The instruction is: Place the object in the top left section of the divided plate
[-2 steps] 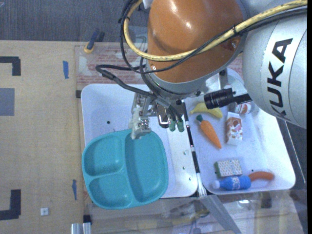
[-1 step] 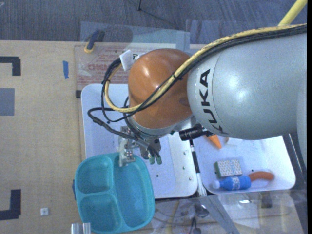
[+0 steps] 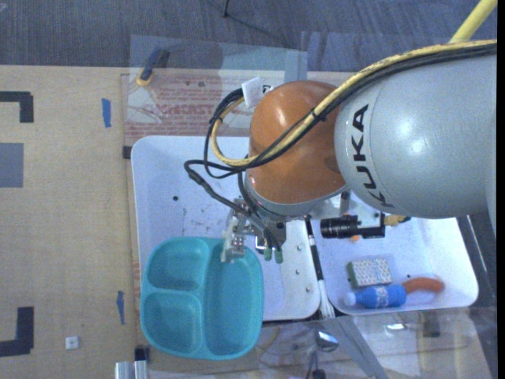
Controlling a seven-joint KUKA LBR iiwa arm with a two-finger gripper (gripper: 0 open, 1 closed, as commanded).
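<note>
The teal divided plate (image 3: 201, 300) lies in the lower left of the left bin (image 3: 158, 180). It has two small sections on its left side and one long section on its right. My gripper (image 3: 251, 243) hangs under the orange wrist band, just above the plate's upper right rim, over the top of the long section. The top left section (image 3: 173, 265) lies to the gripper's lower left and looks bare. I see no object clearly held at the gripper; the wrist body hides much of it.
The right bin (image 3: 465, 287) holds a grey-green speckled block (image 3: 369, 272), a blue bottle (image 3: 380, 297) and an orange carrot-like piece (image 3: 424, 284). The big grey arm covers the upper right. A white divider (image 3: 316, 275) runs between the bins.
</note>
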